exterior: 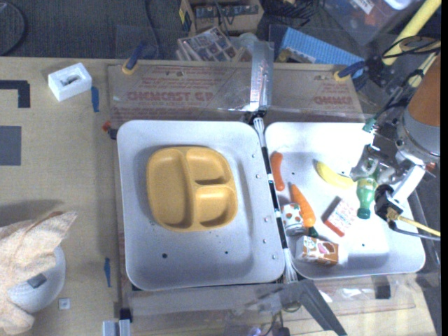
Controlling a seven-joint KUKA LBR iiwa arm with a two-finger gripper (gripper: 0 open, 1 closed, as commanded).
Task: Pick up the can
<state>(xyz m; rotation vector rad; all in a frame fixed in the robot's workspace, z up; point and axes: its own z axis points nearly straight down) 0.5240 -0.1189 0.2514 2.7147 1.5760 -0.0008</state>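
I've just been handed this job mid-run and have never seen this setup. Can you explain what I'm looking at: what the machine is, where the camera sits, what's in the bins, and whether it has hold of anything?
One fixed camera looks down at a slant on a bench with two shallow white bins side by side. The machine is a robot arm reaching in from the right; its gripper sits over the right bin.

The left bin holds a yellow divided plate.

The right bin holds a sausage, a carrot, a banana, a green bottle, a small red and white box, a carton and the can, which lies by the bin's left wall beside the carrot.

The gripper is close to the green bottle, well away from the can. I cannot see anything clearly between its fingers, so I would not count anything as held.
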